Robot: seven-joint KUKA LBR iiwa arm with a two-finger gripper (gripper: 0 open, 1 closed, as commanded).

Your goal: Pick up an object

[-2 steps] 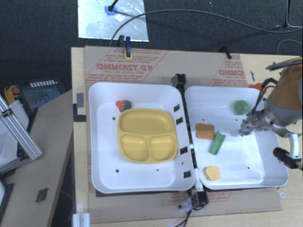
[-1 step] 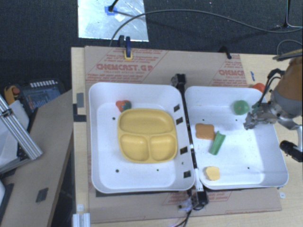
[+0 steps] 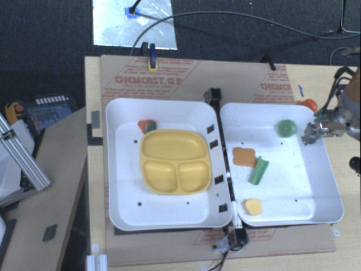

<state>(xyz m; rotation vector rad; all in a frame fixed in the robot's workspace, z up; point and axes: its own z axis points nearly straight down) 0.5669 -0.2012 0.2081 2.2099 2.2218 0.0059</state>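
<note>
The right bin (image 3: 316, 174) holds a green ball (image 3: 286, 128), an orange-brown flat piece (image 3: 244, 157), a green cylinder (image 3: 259, 171) and a small yellow piece (image 3: 253, 207). My gripper (image 3: 313, 133) hangs at the bin's right rim, to the right of the green ball and apart from it. Nothing shows between its fingers. In the left bin (image 3: 121, 151) lies a yellow divided plate (image 3: 175, 161) with a small red and green object (image 3: 147, 126) just behind it.
An orange-red object (image 3: 308, 104) sits on the bench behind the right bin's far right corner. A black divider with clips (image 3: 220, 151) runs between the bins. Cables cross the dark floor at the back.
</note>
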